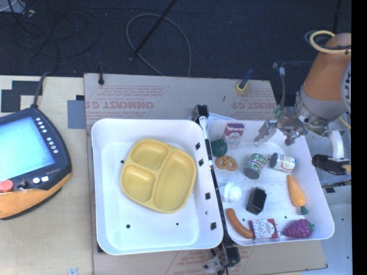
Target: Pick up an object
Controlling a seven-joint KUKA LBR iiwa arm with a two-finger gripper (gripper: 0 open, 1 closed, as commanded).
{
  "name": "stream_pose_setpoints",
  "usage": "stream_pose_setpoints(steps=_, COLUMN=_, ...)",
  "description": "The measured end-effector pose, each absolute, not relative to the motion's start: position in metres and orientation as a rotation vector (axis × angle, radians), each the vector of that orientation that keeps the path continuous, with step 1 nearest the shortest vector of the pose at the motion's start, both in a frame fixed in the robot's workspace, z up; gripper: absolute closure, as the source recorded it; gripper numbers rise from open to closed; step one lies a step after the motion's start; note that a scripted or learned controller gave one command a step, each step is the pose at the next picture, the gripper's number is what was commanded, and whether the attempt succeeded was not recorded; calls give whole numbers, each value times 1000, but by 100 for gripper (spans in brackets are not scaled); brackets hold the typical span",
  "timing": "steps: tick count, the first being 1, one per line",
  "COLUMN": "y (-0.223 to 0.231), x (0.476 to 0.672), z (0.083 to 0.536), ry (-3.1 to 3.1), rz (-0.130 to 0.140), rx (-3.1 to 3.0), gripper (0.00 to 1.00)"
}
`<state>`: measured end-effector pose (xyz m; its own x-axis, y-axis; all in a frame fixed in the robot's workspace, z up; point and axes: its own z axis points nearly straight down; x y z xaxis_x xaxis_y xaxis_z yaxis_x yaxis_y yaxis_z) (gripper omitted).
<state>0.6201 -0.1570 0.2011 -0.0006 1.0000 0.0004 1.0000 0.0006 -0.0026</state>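
The right bin (321, 211) holds several small items. Among them are a small carton (233, 135), a green can (255, 165), a white can on its side (282, 162), a carrot (296, 191) and a black block (256, 200). My gripper (276, 135) hangs over the far right part of this bin, just beyond the two cans. Its fingers (264, 134) are spread open with nothing between them.
The left bin (109, 222) bears a yellow divided plate (158, 175). Also in the right bin are a pretzel (226, 163), a green item (218, 148), a white lump (232, 192), a sausage (238, 223), a red-and-white box (265, 228) and purple grapes (298, 228).
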Motion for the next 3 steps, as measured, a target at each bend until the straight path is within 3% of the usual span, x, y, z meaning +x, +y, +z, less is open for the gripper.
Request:
stream_pose_setpoints(steps=1, y=-135, x=591, z=88, ry=-2217, rz=1, rx=-2224, gripper=0)
stream_pose_setpoints(steps=2, y=-137, x=591, z=99, ry=-2209, rz=0, rx=-2230, gripper=100)
stream_pose_setpoints(steps=3, y=-68, x=645, z=189, ry=-2224, rz=-3, rx=-2219, gripper=100)
